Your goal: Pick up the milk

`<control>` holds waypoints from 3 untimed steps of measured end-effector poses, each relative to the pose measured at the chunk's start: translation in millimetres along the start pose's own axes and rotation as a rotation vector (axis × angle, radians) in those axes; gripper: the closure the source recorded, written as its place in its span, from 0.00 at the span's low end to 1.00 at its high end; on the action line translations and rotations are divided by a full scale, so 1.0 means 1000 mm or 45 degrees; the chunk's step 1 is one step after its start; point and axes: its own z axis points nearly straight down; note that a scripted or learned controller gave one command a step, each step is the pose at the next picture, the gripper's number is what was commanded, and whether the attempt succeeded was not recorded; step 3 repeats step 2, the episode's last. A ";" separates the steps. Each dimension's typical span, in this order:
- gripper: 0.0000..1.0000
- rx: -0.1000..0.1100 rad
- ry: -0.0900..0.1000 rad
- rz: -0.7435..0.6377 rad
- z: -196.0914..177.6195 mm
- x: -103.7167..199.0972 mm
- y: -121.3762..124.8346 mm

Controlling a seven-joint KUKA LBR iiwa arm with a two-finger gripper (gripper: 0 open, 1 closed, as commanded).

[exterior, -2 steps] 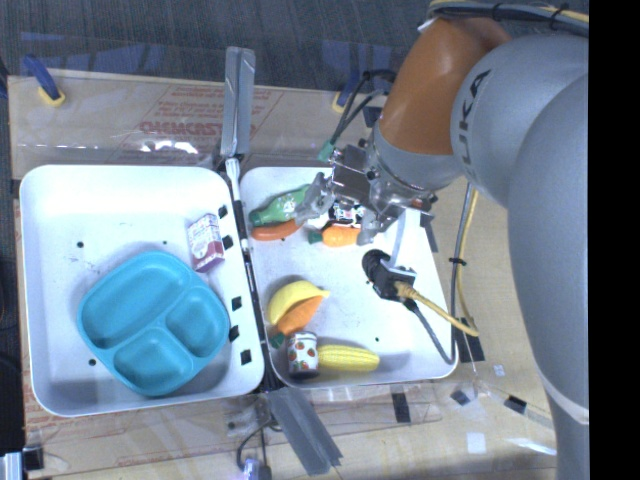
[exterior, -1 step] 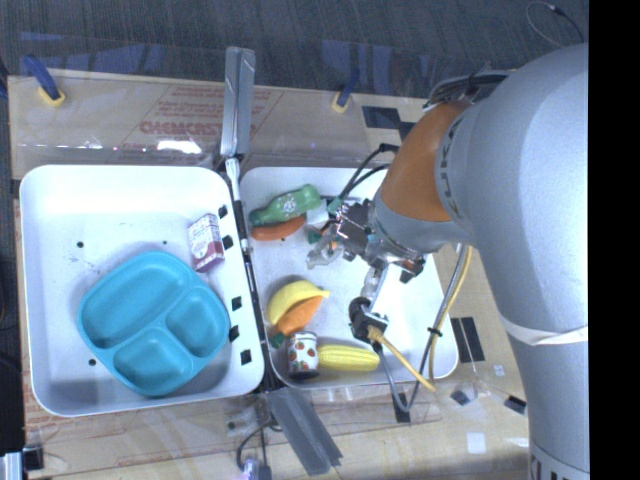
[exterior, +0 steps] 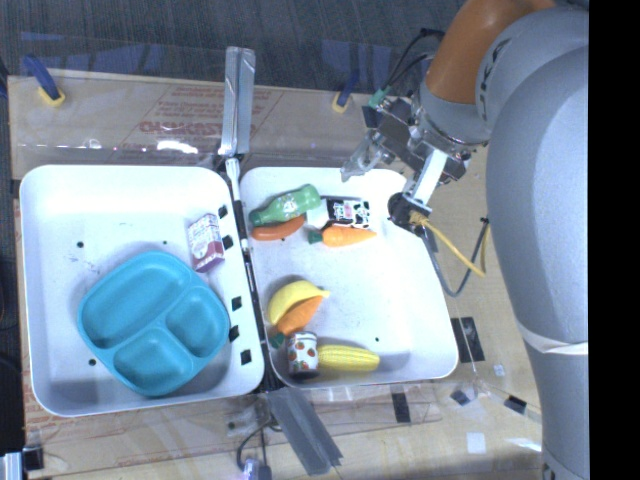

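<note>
Currently approach | gripper [exterior: 372,160] above right bin [exterior: 420,358] far edge, open-or-closed unclear, holds nothing | milk carton [exterior: 347,211] near far edge, touching carrot [exterior: 343,235], beside green bottle [exterior: 285,206] | crowded, tight grasp likely

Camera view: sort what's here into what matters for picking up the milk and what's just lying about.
For the job:
milk, right bin
gripper, above that bin's far edge

Lying about:
green bottle
carrots
banana
corn
can
blue tray
purple packet
</note>
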 end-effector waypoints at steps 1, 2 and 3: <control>0.00 0.006 -0.004 0.067 0.084 0.060 -0.091; 0.00 0.000 -0.002 0.159 0.059 0.042 0.008; 0.00 0.000 -0.002 0.159 0.059 0.042 0.008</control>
